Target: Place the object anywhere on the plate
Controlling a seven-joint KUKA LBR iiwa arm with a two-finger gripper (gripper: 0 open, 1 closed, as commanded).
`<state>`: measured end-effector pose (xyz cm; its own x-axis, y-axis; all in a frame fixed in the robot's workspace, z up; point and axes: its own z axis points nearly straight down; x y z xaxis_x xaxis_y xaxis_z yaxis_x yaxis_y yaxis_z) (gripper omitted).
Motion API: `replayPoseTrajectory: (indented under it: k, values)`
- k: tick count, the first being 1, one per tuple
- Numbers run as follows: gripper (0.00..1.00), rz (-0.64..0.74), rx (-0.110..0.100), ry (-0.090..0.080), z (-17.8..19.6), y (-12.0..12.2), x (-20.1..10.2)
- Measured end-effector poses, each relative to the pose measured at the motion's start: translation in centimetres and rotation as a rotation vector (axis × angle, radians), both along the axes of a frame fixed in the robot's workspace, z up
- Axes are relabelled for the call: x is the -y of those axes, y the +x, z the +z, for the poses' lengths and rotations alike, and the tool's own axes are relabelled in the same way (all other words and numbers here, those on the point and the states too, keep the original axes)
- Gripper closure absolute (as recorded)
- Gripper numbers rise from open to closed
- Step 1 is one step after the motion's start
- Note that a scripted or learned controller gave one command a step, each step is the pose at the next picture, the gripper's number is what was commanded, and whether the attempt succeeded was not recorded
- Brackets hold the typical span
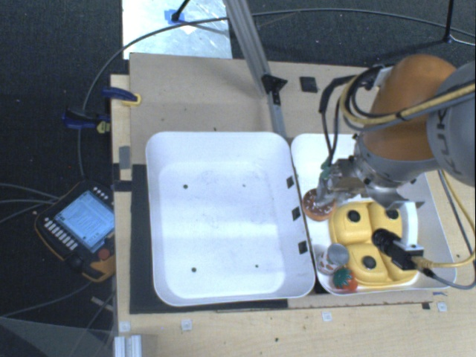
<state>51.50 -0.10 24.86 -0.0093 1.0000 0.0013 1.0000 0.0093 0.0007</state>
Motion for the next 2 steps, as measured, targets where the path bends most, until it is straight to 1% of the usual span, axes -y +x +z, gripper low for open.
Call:
replayPoseTrajectory:
  k: [1,2]
  values:
    - [1.00,0.000,0.000,0.000,-0.1,-0.6,-4.9]
    - [1.00,0.000,-0.001,0.000,-1.5,-0.7,-9.8]
